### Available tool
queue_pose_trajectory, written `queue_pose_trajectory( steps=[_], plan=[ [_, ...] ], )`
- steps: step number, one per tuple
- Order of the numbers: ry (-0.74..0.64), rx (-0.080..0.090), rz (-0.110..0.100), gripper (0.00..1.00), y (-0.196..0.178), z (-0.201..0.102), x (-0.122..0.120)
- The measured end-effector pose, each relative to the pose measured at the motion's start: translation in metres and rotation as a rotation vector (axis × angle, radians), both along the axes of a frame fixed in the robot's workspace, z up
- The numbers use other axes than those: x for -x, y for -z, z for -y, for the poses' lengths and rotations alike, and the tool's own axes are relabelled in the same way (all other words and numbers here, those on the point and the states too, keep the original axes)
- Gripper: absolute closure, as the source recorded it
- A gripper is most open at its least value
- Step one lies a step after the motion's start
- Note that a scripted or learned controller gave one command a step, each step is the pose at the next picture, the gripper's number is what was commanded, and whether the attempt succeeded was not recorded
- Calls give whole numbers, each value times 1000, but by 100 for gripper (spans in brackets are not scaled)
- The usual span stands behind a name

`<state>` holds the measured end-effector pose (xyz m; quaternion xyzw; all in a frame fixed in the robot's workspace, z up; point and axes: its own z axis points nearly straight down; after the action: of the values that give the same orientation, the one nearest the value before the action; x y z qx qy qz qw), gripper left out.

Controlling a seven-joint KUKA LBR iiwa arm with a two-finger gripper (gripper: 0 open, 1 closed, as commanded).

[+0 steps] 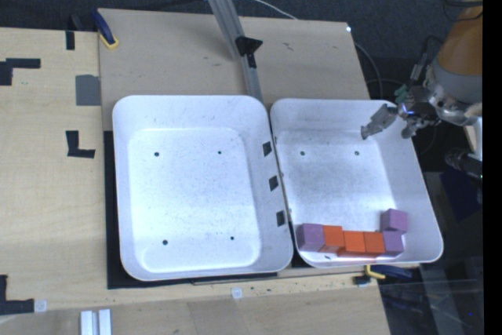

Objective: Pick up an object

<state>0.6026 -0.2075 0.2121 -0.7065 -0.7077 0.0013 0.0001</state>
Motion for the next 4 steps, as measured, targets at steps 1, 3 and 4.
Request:
queue_pose_trajectory(
  steps=[1,3,4],
  plan=[
    [-2,0,0,100,-10,-1,0],
    [-5,-4,0,100,-8,-125,6],
    [-5,-3,-3,100,22,-180,1]
  ],
)
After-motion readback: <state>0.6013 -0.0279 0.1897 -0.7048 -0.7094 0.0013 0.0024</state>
